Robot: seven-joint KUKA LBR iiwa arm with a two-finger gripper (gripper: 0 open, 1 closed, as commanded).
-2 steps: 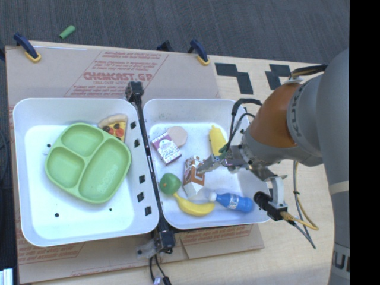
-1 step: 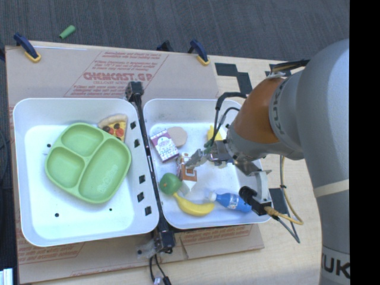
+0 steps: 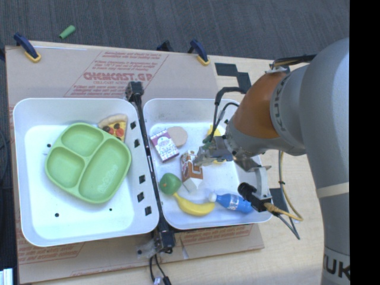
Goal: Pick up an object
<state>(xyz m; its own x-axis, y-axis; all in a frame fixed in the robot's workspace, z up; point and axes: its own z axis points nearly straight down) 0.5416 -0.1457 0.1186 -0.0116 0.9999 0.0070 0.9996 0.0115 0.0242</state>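
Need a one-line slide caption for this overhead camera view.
KUKA arm's claw low in the right bin among carton, banana and bottle; green plate in left bin.

Two shallow white plastic bins (image 3: 35, 218), smooth, slightly glossy. Green three-part plastic plate (image 3: 89, 162), matt. Brown cardboard sheet (image 3: 119, 76), printed red, dull. Yellow plastic banana (image 3: 195, 206), shiny. Grey arm shell (image 3: 320, 111), smooth satin.

Arm (image 3: 279, 108) over right bin (image 3: 178, 107); green plate (image 3: 89, 162) in left bin (image 3: 24, 159).
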